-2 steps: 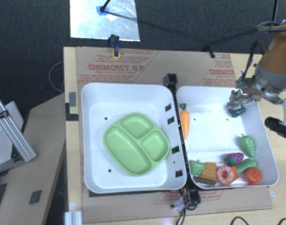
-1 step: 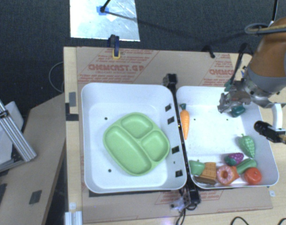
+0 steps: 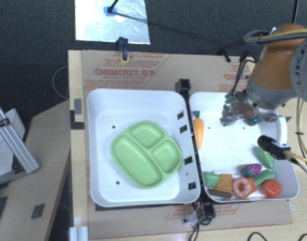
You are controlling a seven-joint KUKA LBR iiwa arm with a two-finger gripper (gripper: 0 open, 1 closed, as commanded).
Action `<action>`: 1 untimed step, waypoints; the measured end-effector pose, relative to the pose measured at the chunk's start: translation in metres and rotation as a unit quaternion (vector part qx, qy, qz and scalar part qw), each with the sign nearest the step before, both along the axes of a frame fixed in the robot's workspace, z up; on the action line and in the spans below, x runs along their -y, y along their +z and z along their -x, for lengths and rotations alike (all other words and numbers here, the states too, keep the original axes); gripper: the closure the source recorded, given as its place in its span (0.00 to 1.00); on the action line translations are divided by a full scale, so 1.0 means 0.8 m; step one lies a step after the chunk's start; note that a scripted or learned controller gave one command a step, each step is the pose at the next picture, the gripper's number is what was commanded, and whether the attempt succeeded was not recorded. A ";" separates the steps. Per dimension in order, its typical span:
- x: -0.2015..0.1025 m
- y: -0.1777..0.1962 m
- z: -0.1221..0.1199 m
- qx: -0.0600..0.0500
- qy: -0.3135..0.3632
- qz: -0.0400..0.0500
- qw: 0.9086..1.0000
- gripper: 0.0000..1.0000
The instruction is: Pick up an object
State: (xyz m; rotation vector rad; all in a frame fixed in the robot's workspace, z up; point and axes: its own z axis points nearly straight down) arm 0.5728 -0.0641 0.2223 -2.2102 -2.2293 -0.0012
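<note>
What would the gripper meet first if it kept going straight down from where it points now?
Probably the bare white floor of the right bin. The gripper hangs over the bin's upper part, apart from the carrot to its left; depth is hard to judge.

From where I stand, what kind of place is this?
Probably a robot test bench or lab: a robot arm reaches over two white bins, toy food lies in one, and clamps hold the board.

I'm seeing two shallow white plastic bins (image 3: 143, 97) looking smooth and faintly glossy. The light green three-compartment plastic plate (image 3: 145, 153) at centre left is reading as matt. The small orange toy carrot (image 3: 197, 128) is shining like moulded plastic. At upper left, a crinkled silver foil sheet (image 3: 112, 15) is glinting above the printed brown cardboard underlay (image 3: 143, 69).
</note>
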 end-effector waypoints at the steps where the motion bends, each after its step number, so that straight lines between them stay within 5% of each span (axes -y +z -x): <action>1: -0.059 -0.012 0.028 -0.001 0.000 0.000 1.000 1.00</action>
